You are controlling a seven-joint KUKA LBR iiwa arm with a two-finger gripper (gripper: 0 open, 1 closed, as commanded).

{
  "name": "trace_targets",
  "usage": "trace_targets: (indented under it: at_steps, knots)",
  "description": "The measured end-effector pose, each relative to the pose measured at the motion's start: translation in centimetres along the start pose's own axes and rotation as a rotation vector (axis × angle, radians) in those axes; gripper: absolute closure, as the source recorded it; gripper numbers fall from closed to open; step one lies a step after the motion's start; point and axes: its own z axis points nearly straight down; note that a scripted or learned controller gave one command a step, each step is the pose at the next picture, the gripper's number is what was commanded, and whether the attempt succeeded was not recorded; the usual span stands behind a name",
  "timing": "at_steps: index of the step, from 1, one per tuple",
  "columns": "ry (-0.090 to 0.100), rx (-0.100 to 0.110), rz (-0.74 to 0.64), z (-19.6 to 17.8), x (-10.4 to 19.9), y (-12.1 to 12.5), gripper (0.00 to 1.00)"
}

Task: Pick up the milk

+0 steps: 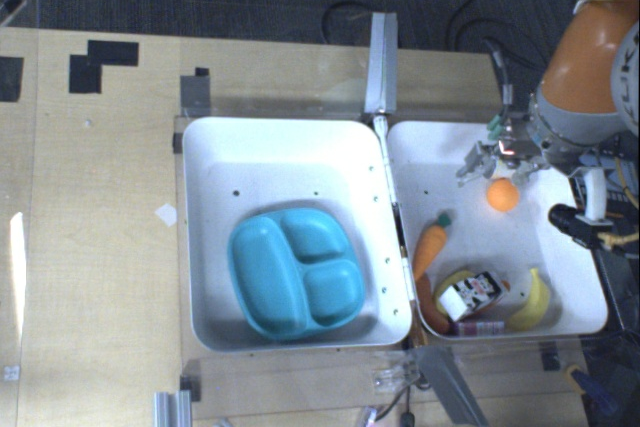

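- Camera view puts my gripper (497, 155) over the far part of the right bin (575, 320), with its fingers spread apart and nothing between them (the metal is small and glinting, so I read the gap as moderate, no finer than that).
- The milk (468, 295) lies well toward the near side of the bin from the gripper and slightly toward the left bin (200, 245); it is a small white carton with dark print, lying tilted on its side.
- Its long axis runs slantwise, from near-left up to far-right as I see it, so I judge the wrist will want turning to close across the short side.
- Between the gripper and the milk sits an orange (503, 196), just beside the fingertips, and a carrot (429, 250) off toward the divider.
- The carton is crowded: a banana (532, 300) is just on its far-from-divider side, and a dark red thing pokes out beneath it (I cannot tell what).
- There is only one arm to choose, reaching in over the right bin.
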Motion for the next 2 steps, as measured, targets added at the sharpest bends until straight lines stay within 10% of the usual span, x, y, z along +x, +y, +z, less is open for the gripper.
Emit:
trace_targets:
  at_steps: [1, 2]
  knots:
    - [0.0, 0.003, 0.287, 1.6, 11.5, -7.3, 0.0]
    - [0.0, 0.0, -0.081, 1.6, 14.9, -3.7, 0.0]
